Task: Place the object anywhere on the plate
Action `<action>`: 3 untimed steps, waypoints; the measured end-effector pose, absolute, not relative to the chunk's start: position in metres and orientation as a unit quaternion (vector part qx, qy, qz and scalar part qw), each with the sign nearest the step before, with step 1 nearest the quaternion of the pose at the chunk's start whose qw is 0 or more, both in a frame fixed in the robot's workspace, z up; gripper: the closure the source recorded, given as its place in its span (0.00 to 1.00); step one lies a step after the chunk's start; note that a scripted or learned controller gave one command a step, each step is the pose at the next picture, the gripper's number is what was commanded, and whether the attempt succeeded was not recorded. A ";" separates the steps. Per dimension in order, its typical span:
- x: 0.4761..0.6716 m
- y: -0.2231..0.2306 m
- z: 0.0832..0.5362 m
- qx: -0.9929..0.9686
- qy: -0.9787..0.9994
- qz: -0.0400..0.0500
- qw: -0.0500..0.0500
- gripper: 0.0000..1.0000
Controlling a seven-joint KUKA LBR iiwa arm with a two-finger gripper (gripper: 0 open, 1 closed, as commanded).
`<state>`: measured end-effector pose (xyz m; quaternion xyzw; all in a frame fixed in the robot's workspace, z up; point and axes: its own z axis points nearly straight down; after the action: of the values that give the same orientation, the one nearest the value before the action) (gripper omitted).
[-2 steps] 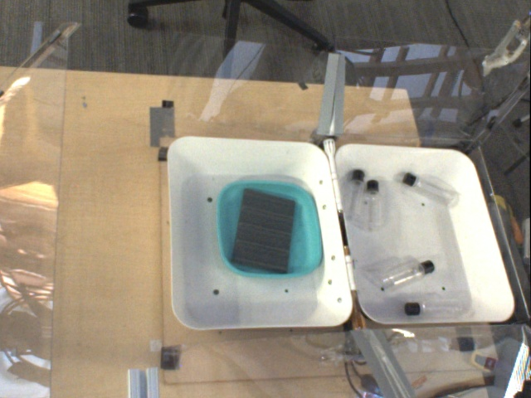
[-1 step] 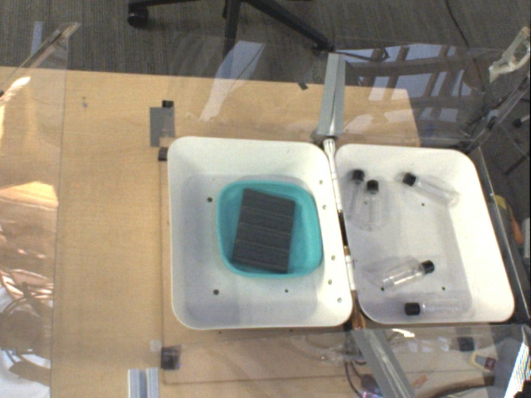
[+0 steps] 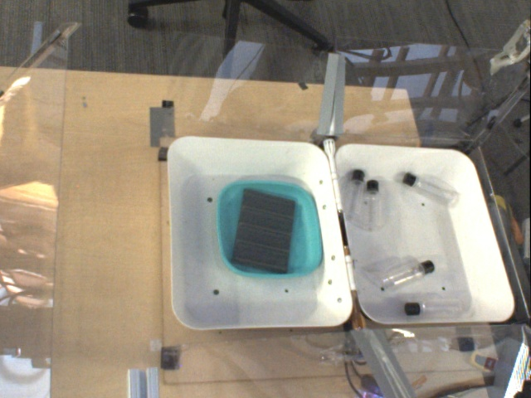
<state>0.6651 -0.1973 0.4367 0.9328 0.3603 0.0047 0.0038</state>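
1. The task's thing is presumably one of the clear vials in the right bin (image 3: 473,222). One vial (image 3: 405,273) lies near the middle, black cap to the right.
2. Others lie at the far side (image 3: 431,188), (image 3: 371,201), and another along the near wall (image 3: 431,308).
3. They look light, hard and slick, likely to roll; I would grip across the barrel, not the cap.
4. The teal plate (image 3: 309,222) sits in the left bin (image 3: 191,222), with a dark ribbed block (image 3: 264,230) lying on it.
5. The gripper's state cannot be told.
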 end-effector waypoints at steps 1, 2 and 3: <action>0.644 -0.195 0.436 0.948 0.318 0.004 0.003 0.00; 0.621 -0.203 0.436 0.967 0.253 0.004 0.002 0.00; 0.620 -0.205 0.437 0.981 0.194 0.005 0.002 0.00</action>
<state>0.6196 -0.2048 0.4366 0.9810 0.1937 0.0050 0.0020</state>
